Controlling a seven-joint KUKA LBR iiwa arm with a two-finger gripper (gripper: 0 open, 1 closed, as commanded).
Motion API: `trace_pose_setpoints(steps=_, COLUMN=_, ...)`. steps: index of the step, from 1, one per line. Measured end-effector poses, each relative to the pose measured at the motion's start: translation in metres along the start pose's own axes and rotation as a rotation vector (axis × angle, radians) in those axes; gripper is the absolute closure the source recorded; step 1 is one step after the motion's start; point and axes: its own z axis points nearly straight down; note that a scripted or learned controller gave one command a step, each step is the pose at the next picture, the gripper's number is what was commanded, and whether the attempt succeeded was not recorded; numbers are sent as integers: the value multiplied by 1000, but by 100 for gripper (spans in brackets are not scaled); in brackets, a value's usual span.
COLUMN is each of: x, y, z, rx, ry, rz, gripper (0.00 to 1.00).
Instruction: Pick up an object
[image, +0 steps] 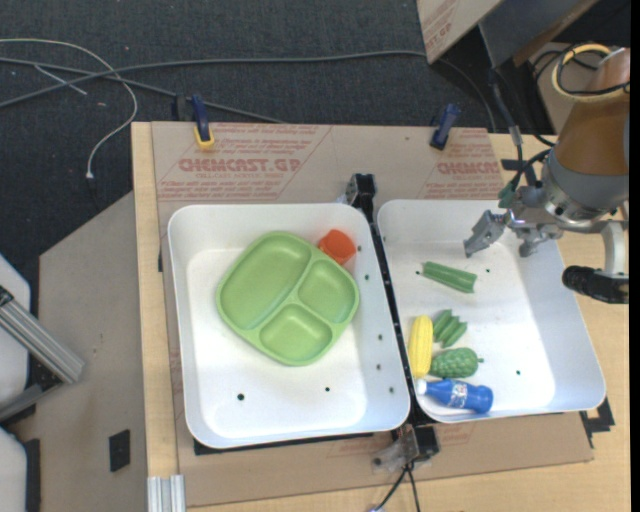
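On the right white bin (560, 330), my spread, empty gripper (505, 235) hangs just beyond the green bean pod (448, 277), whose long axis runs crosswise.

Bright, even overhead light; soft shadows w/ mild glare on white bins (300, 420); pic slightly soft, esp. far desk (300, 150) edge.

We see the grey KUKA arm with its orange band (592, 130) entering from the right, wrist angled down and toward the left. The grey two-finger gripper (505, 238) hangs below the wrist, its two metal fingers (482, 236) splayed apart. We see nothing between them.
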Motion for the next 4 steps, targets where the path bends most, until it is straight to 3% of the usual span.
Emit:
trace_pose_setpoints(steps=2, x=-1, y=9, z=101, rx=5, ry=1, rz=-2, gripper=0)
trace_pose_setpoints(steps=3, x=-1, y=10, z=110, rx=1, ry=1, rz=-1, gripper=0)
trace_pose_setpoints(steps=4, x=0, y=12, z=98, rx=-5, ry=0, rz=-1, gripper=100)
